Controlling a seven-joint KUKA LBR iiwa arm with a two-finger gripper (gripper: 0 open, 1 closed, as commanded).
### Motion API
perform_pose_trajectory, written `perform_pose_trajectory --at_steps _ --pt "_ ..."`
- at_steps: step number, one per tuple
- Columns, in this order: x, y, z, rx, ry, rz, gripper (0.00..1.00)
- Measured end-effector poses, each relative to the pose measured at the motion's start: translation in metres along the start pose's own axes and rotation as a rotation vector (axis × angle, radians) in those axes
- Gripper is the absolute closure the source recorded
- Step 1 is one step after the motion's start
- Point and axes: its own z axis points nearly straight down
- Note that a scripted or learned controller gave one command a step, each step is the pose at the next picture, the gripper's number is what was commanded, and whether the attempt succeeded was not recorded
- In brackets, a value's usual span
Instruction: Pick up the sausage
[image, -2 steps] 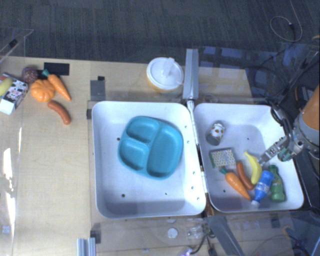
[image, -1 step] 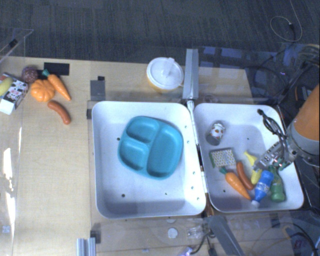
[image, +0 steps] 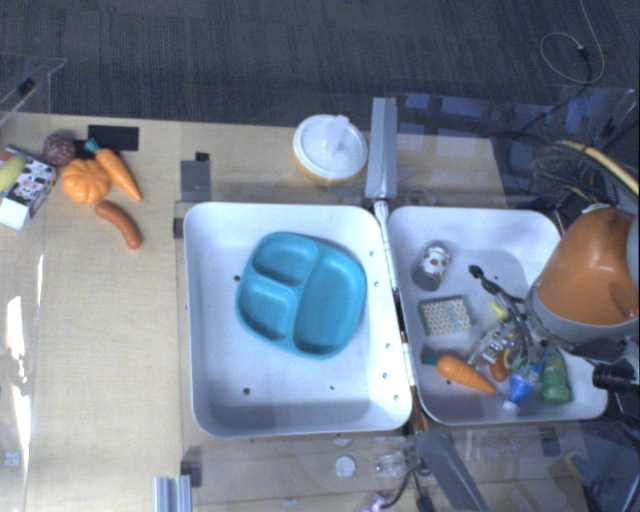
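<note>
An orange-red sausage (image: 119, 224) lies on the wooden bench left of the left bin, below a small pumpkin (image: 84, 182) and a carrot (image: 120, 173). My gripper (image: 501, 340) hangs low in the right bin (image: 470, 232), far from that sausage, among a cluster of small items. The orange band of the arm (image: 592, 270) covers the bin's right side. Just below the gripper lie an orange carrot (image: 465, 373), a blue bottle (image: 519, 386) and a green bottle (image: 553, 381). The clutter hides what is at the gripper's tip.
A blue divided plate (image: 301, 292) sits in the left bin (image: 215, 390). The right bin also holds a small tin (image: 432, 265) and a green patterned pad (image: 445, 316). A white lidded cup (image: 330, 148) stands behind the bins. A carton (image: 22, 185) lies at the far left.
</note>
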Motion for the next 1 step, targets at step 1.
perform_pose_trajectory --at_steps 1 --pt "0.0367 0.0420 -0.1348 0.003 0.012 -0.190 1.00"
